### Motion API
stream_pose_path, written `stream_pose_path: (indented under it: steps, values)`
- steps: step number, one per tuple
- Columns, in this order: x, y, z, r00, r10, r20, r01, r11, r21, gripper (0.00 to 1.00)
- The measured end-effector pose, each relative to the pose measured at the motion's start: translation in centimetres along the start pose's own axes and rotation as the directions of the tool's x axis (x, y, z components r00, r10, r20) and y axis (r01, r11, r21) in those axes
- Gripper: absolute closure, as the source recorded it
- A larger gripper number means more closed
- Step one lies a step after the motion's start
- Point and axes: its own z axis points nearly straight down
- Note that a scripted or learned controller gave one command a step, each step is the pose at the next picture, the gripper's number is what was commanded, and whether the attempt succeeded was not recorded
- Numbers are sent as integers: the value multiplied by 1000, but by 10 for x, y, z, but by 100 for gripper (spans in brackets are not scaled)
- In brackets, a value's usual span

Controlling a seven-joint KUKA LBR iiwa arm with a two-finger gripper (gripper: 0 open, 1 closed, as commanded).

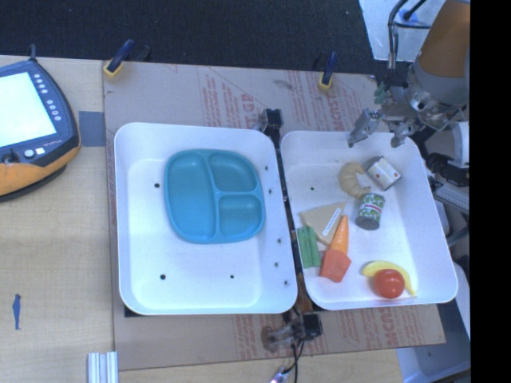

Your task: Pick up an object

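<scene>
Upper right: metal gripper (380, 132), fingers splayed apart, clamping nothing, above right bin (427, 194). Below: round can (370, 211), tapered carrot (338, 248), glossy tomato (388, 283). Left: smooth blue plate (214, 195).

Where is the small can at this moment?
The small can lies in the right bin, near its middle, just below the white block and right of the carrot.

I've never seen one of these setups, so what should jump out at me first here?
Probably the blue divided plate lying alone in the left bin. Next, the right bin crowded with toy food: a carrot, a tomato, a small can. The gripper hovers open over that bin's far edge.
</scene>
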Motion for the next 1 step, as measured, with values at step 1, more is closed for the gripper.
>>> stream_pose_path:
  steps: [1]
  values:
    - [-40,-45,126,1000,3,-1,-3,1000,5,0]
